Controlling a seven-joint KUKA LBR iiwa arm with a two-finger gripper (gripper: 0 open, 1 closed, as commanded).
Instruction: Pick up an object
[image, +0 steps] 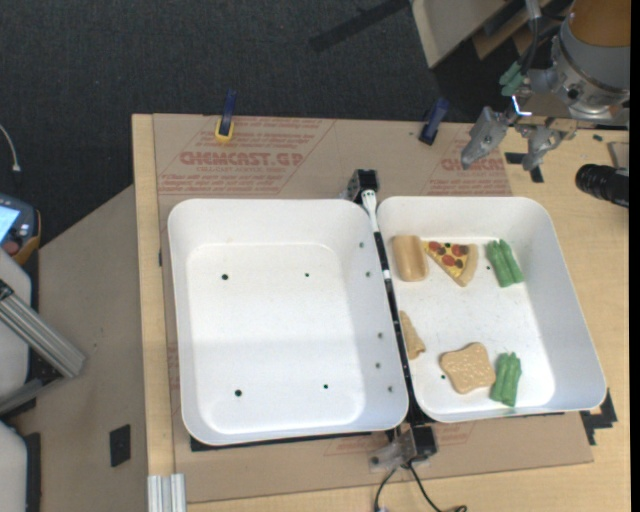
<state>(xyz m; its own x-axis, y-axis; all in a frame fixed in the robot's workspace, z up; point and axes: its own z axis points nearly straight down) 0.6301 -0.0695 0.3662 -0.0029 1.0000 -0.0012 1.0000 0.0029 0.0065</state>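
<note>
Nothing picked yet, arm was parked up behind the right bin.

From the camera view I had the gripper hanging above the bench past the far rim of the right bin, fingers spread apart with nothing between them. All the pickable stuff sat below and toward me from it: bread roll, pizza slice, green beans, then further down the toast. Left bin was well off to its side. I'd say the whole grab was still to do.
</note>
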